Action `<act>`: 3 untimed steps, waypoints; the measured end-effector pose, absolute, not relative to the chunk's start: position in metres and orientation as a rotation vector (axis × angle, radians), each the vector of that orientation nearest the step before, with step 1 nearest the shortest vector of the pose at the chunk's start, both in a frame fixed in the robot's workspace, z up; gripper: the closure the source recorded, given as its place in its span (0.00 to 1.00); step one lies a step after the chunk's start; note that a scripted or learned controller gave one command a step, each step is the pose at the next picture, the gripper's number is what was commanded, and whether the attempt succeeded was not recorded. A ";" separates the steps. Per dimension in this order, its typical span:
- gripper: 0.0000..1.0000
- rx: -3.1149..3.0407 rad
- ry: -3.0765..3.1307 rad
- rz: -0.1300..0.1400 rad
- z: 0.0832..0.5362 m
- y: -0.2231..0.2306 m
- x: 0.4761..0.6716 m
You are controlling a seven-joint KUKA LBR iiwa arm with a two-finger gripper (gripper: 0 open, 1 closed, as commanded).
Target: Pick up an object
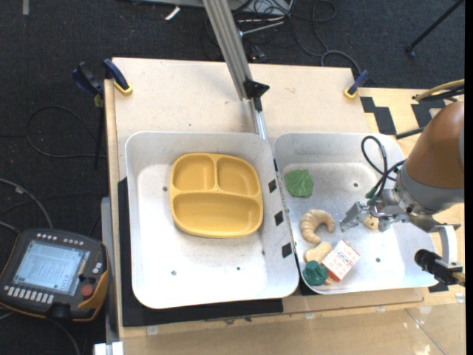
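Note:
The right bin (384, 272) holds several small objects. A flat green piece (299, 183) lies toward the back left. A tan curved croissant-like piece (318, 224) lies in the middle, with a small tan lump (318, 252) just below it. A dark green lump (315, 274) sits at the front edge beside a white and red box (341, 260). My gripper (360, 214) hangs low over the bin, right of the croissant piece, its fingers spread with nothing between them. The grey arm with its orange band (440, 154) comes in from the right.
A yellow divided tray (216, 195) rests in the left bin (148, 272). A grey metal post (233, 46) slants up from between the bins. Yellow clamps (122, 87) hold the bench corners. A teach pendant (48, 272) lies on the floor at lower left.

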State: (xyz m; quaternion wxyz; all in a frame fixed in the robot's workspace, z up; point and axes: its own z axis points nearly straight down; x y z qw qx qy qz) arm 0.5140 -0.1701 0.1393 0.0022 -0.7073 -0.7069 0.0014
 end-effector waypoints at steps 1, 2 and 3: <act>0.00 -2.223 -2.222 -0.001 0.095 -0.170 0.515; 1.00 -2.224 -2.224 -0.003 0.106 -0.170 0.516; 1.00 -2.226 -2.225 -0.003 0.164 -0.179 0.514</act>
